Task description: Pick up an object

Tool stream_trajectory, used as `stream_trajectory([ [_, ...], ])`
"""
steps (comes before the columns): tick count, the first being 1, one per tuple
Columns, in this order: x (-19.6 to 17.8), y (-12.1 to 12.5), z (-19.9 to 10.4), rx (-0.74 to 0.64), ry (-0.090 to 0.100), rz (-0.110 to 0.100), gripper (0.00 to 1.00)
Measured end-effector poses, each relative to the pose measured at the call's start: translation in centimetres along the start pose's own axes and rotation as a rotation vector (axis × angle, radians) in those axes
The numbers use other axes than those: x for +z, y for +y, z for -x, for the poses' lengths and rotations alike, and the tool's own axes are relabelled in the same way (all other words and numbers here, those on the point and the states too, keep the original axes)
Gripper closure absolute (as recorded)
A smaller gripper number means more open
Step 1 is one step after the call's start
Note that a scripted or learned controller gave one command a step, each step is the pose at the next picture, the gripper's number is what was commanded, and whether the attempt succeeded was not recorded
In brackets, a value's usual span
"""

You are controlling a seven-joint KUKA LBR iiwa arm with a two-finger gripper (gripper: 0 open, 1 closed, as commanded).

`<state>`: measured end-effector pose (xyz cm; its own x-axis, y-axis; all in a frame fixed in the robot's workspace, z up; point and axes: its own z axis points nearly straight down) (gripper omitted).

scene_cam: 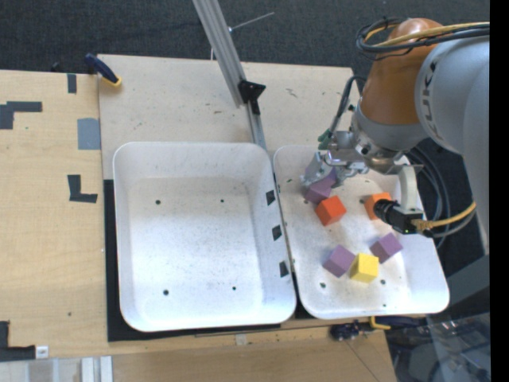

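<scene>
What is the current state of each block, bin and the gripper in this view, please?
Gripper: down in the right bin, at the purple block beside the orange one.
Purple block at gripper: on the bin floor, touching the orange block.
Orange block: resting, tilted.
Purple block: resting, touching the yellow block.
Yellow block: resting.
Purple block near the cables: resting, apart.
Right bin: holds the blocks.

One fixed camera looks down at a slant on the bench [183, 110]. It frames both white bins [199, 237] fully, from moderate height.
</scene>
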<state>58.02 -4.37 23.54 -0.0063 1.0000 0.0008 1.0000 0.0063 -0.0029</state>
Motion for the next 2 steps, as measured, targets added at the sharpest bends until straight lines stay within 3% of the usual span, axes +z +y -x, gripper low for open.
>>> stream_trajectory([
  [2,0.4,5.2,-8.7,0.001,0.0,0.002,1.0],
])
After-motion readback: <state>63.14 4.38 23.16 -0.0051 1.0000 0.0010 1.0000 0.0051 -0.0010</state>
